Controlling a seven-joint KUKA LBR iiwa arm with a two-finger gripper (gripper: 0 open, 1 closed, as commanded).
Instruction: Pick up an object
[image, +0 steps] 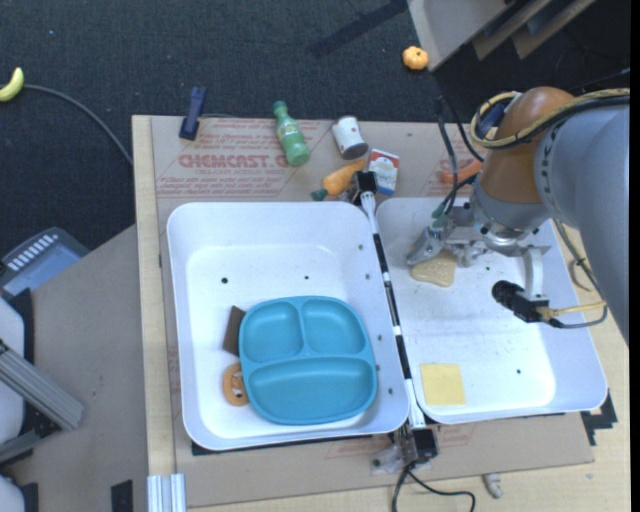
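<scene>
Camera view has the pincer (443, 252) low in the right white bin (560, 395), right over a flat tan cracker-shaped piece (436, 271); can't tell its state. That piece is thin, so it'll probably slip free.

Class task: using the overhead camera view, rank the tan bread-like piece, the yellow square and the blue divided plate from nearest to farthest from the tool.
Measured from the tool:
1. Tan bread-like piece, right bin, just below the tool.
2. Yellow square, right bin's near edge.
3. Blue divided plate, left bin.
</scene>
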